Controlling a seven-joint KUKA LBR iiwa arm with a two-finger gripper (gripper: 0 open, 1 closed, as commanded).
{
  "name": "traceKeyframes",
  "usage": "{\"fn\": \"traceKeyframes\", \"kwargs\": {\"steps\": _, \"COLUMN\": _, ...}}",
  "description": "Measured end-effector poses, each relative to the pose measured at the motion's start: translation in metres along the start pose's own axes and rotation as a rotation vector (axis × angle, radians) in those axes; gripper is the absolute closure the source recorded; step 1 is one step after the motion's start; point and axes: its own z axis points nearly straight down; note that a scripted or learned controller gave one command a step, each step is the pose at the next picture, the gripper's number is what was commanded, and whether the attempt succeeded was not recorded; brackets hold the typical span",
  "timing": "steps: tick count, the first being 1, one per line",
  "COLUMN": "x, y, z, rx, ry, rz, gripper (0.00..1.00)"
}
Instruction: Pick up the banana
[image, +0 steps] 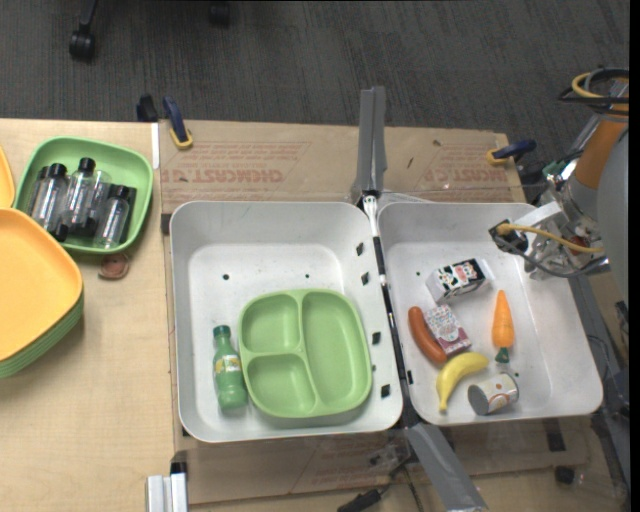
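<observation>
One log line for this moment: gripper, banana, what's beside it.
gripper: over right bin's far right edge, away from banana | banana: untouched, right bin front | neighbours: hot dog, carrot, can

One fixed overhead view, slanting down on both white bins (190, 300).

Banana (459, 375) is lying low in the right bin (560, 405), touching the hot dog (427, 335) at its ten o'clock, a can (494, 393) at four. Gripper (548, 255) is hovering over the bin's two o'clock rim, well apart.
</observation>
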Motion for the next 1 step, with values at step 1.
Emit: {"fn": "traceKeyframes", "kwargs": {"steps": 1, "x": 0.0397, "y": -0.0370, "z": -0.0467, "rx": 0.000, "ry": 0.000, "rz": 0.074, "gripper": 1.00}}
